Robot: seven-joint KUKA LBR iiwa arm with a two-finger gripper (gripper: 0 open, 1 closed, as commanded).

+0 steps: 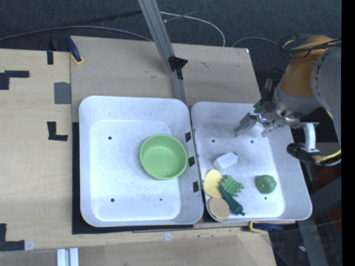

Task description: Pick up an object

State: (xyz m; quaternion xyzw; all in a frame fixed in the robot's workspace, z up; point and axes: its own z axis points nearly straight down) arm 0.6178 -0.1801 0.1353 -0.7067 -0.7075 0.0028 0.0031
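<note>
Objects in the right bin [288, 204] — white block [226, 160], green ball [265, 183] — lie untouched; fingers [242, 126] spread, released.

arm [310, 76] cut off at right edge

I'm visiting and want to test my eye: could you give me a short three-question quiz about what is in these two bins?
1. True or false: the green bowl lies in the left bin.
2. Which lies nearest the gripper? A) white block B) green ball C) green bowl
3. Fill in: the gripper hangs over the ____ bin.

Key: 1 true; 2 A; 3 right.
</note>
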